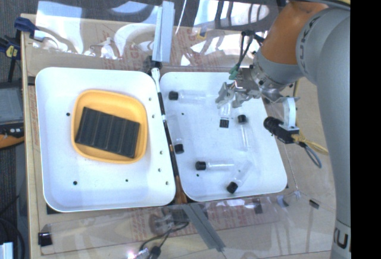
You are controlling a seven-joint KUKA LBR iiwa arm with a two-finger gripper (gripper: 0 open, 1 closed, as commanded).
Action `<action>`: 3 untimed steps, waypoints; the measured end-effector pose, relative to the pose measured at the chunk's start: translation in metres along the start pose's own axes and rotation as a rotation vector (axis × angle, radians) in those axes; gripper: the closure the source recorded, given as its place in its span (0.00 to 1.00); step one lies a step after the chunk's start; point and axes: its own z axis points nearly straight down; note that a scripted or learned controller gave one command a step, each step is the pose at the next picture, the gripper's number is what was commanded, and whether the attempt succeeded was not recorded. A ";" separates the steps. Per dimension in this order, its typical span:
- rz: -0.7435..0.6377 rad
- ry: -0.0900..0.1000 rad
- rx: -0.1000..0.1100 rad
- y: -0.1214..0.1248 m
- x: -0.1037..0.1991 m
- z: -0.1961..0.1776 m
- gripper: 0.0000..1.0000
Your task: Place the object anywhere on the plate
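A yellow plate [108, 96] lies in the left white bin [56, 183], with a black ribbed block [110, 131] resting flat on it. My gripper [230, 97] hangs over the upper middle of the right white bin [269, 175]. Just below it is a short clear tube with a black cap [224, 122]; whether the gripper grips this tube is hidden. Several more clear tubes with black caps lie in the right bin: one at the upper left [174, 96], one under the wrist [242, 119], and two near the front [200, 165] [231, 187].
A small dark piece [178, 147] sits by the right bin's left wall. The ridge between the bins [162, 127] runs front to back. Clear panels [164, 28] stand behind the bins. The grey arm [321, 43] covers the right side.
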 end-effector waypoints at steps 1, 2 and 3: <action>-0.305 0.001 0.004 -0.058 0.068 0.026 1.00; -0.324 -0.001 0.000 -0.024 0.145 0.006 1.00; -0.518 -0.002 -0.002 -0.023 0.219 0.007 1.00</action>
